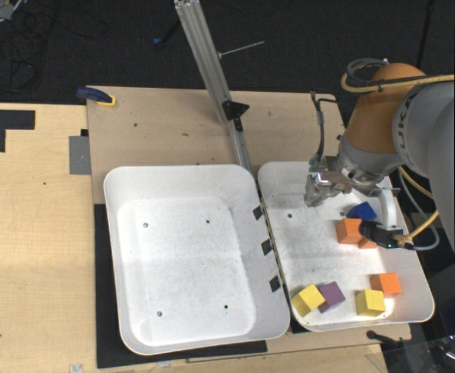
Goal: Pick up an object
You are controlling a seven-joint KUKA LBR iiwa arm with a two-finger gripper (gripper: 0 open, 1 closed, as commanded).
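The right bin point(289, 179) holds several foam blocks. An orange block point(350, 231) lies at mid-right with a blue block point(362, 211) just behind it. Along the front sit a yellow block point(308, 298), a purple block point(330, 294), a second yellow block point(369, 302) and a smaller orange block point(387, 284). My gripper point(318, 187) hangs over the far part of the right bin, left of the blue and orange blocks and apart from them. Nothing shows between its tips.
The left bin point(126, 179) lies beside the right one, with black clips point(267, 246) along the shared edge. A slanted aluminium rail point(208, 61) rises behind the bins. Cables point(418, 233) trail at the right edge near the orange block.
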